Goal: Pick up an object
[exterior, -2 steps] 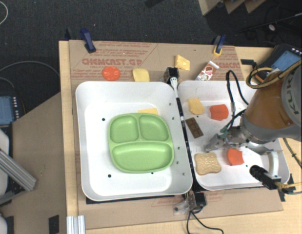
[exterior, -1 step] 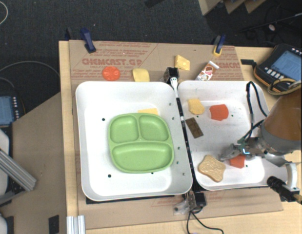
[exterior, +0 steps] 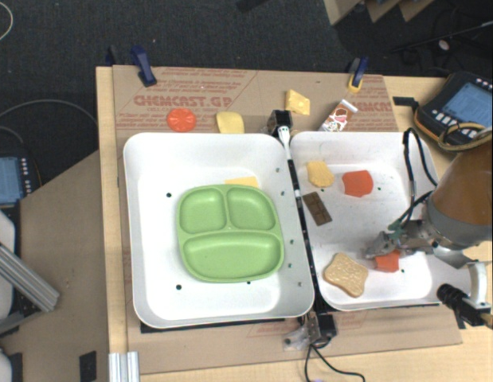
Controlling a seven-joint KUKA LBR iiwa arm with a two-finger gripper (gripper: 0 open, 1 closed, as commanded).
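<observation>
Two white bins side by side on the bench. In the left bin (exterior: 142, 213): one green tray (exterior: 228, 233) with three compartments, at the middle, and one pale yellow piece (exterior: 243, 182) touching the tray's far edge, partly hidden behind it.

On the bench's far edge, beyond the bins: one blue clamp (exterior: 142, 64) at the far left corner, one orange round piece (exterior: 181, 119), one yellow piece (exterior: 229, 122), one small black thing (exterior: 279, 121) hard to make out, one yellow wedge (exterior: 298, 102), one red and white packet (exterior: 338, 117), and a second blue clamp (exterior: 357, 73).

In the right bin (exterior: 413, 289), five things counted: one tan piece (exterior: 319, 173) near the far left corner, one brown bar (exterior: 316, 208) by the left wall, one toast (exterior: 346, 274) near the near edge, one orange-red block (exterior: 358, 183) toward the far side, and one small red piece (exterior: 387, 262) near the near right corner.

Arm (exterior: 469, 201) in from the right, cut off by the picture's edge, wrist bent down over the right bin's right side. Gripper (exterior: 387, 247) low, directly over the small red piece and partly covering it. Not possible to tell how wide the gripper stands, or if the red piece is gripped: blurred and too small there.

At the bench's right far corner, one dark handheld unit (exterior: 461, 110) with a blue screen, cut off.
</observation>
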